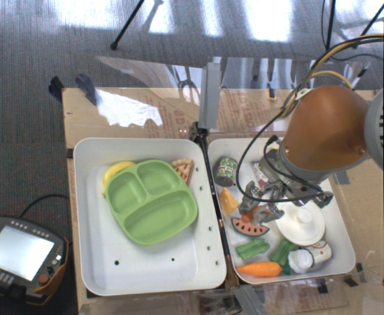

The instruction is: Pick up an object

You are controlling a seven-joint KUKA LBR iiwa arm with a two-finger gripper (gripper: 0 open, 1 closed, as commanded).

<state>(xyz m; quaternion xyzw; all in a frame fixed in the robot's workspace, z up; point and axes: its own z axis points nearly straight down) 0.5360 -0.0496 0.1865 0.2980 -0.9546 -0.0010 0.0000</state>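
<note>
My gripper [258,205] hangs low over the middle of the right bin [344,238], under the arm's orange band [324,130]. It is just above a watermelon slice [251,228] and right of an orange cheese wedge [228,201]. A small red-orange piece [265,212] shows at the gripper's tip; whether it is held is unclear. Around it lie a green can [226,170], a white round lid [301,225], a green bean-like toy [252,248], a carrot [260,269] and a small white bottle [303,260].
The left bin [93,241] holds a green divided plate [151,200], with a yellow banana [116,170] and a pizza slice [184,170] at its far side. A handheld control pendant [21,254] lies on the floor at the left.
</note>
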